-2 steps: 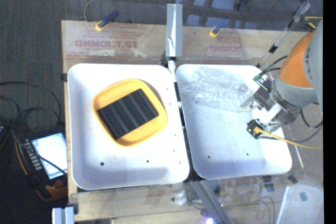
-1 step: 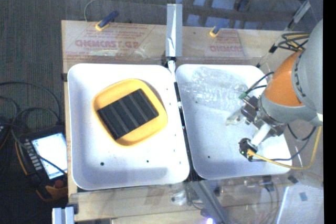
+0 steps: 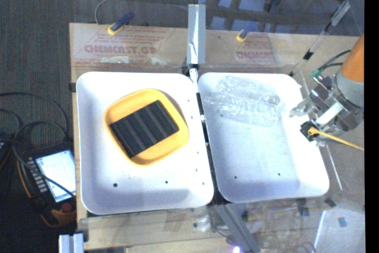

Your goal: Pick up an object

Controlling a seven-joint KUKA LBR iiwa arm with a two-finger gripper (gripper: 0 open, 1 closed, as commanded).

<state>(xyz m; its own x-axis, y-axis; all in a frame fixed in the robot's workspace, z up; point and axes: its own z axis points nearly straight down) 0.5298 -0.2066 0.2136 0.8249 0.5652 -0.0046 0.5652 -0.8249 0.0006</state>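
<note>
Beyond the right rim of the right bin [image 3: 308, 181], the end effector [image 3: 314, 121] is seen above the surface, at the end of the grey arm [image 3: 349, 98] with its orange band; how far it is open cannot be told, and nothing is seen held in it. Two candidates for the pick are offered. A clear plastic bottle [image 3: 243, 101] lies in the upper part of the right bin, to the left of the end effector and near it, with its long axis running roughly from left to right. A yellow tray with a black ridged insert [image 3: 147, 126] lies in the left bin [image 3: 95, 186], well apart, with the dividing rims between; its long axis is tilted, going up to the right. The bottle is judged the nearer target, reached by a move to the left. On the board [image 3: 124, 49] behind the bins, faint red lettering is seen, mirrored and too blurred to be read with certainty.
</note>
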